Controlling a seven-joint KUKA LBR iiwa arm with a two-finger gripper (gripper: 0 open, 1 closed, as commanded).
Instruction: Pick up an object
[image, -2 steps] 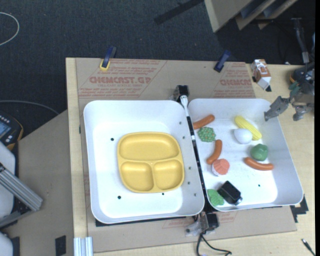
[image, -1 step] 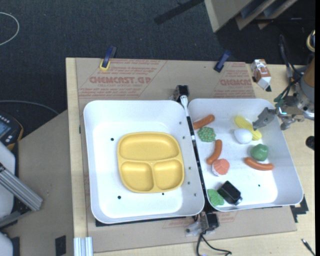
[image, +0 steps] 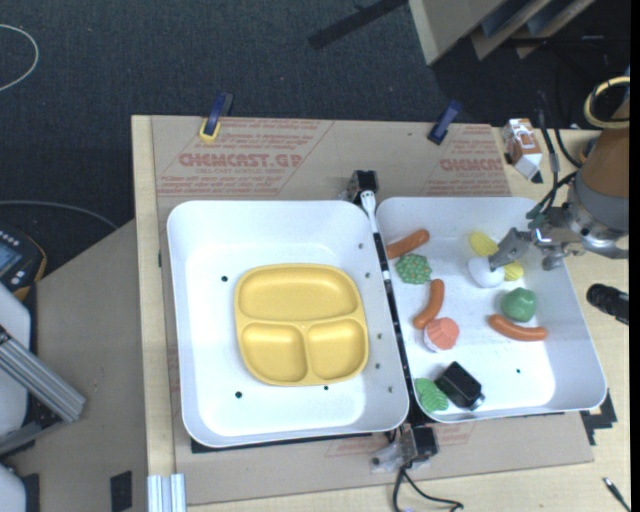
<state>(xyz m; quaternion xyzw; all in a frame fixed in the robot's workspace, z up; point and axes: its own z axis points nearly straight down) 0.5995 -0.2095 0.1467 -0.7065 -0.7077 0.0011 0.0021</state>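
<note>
White bin (image: 585, 385) on the right holds the toys; gripper (image: 527, 252) hangs low over its far corner, fingers spread, nothing between them. Likely target: white piece (image: 485, 272) just beside it, next to yellow toy (image: 483, 243).

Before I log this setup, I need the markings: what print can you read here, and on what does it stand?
"CHEMCAST G.P", red print on the brown board behind the left bin.
A second red print on the board behind the right bin: too blurred to read.
The smaller lines beneath both: too small to read.
</note>
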